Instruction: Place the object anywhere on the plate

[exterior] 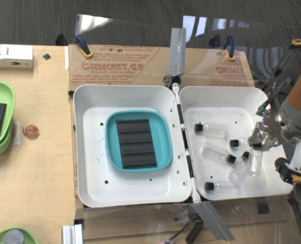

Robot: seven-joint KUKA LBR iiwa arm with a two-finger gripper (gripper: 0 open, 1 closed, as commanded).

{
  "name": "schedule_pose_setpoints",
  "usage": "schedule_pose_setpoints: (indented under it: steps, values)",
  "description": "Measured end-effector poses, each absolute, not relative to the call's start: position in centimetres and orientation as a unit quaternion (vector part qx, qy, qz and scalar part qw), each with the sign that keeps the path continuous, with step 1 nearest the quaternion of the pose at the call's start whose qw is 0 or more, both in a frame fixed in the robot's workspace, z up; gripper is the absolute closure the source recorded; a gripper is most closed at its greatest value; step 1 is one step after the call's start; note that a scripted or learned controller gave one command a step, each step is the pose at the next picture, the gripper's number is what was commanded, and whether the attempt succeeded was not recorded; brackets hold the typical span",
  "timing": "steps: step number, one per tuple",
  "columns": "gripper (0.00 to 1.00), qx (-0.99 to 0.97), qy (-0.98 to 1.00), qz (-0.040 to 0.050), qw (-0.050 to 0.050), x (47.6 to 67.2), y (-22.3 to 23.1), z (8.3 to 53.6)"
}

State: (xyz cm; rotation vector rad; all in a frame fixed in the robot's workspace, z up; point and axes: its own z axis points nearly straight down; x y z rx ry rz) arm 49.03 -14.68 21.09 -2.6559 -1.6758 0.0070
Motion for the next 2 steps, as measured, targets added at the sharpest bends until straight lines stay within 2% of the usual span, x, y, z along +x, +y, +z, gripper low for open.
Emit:
schedule_pose_setpoints:
  steps: [1, 2]
  values:
    - [1.0, -0.782, -0.624, 0.0018, 0.001, 47.74, -8.09, 21.63]
    - [0.0, -0.782, -0.624, 0.0018, 0.001, 47.73, -8.12, 21.64]
